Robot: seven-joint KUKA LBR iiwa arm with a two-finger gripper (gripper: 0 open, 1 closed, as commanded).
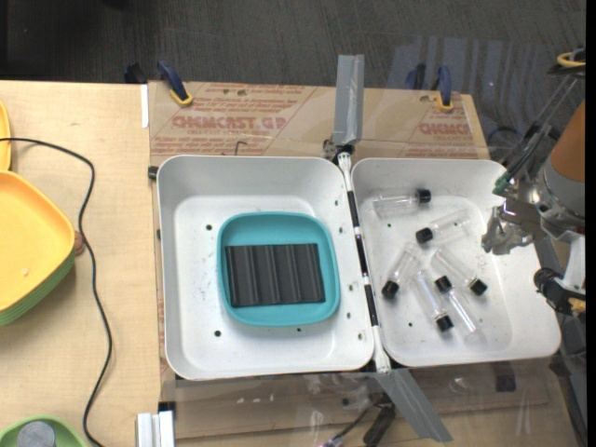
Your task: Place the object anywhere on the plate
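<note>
Camera view shows several clear tubes with black caps (438, 282) lying scattered in the right bin (521, 343), some touching or crossing each other, none on the teal plate (277, 270) that sits in the middle of the left bin (186, 250). The gripper (503, 236) hangs at the right edge of the right bin, near the tubes but holding none; I cannot tell how it is set. For a good pick, I judge it better to choose a tube that lies apart, such as the far one (402, 201), and grasp across its body, then carry it left over the wall between the bins.
</note>
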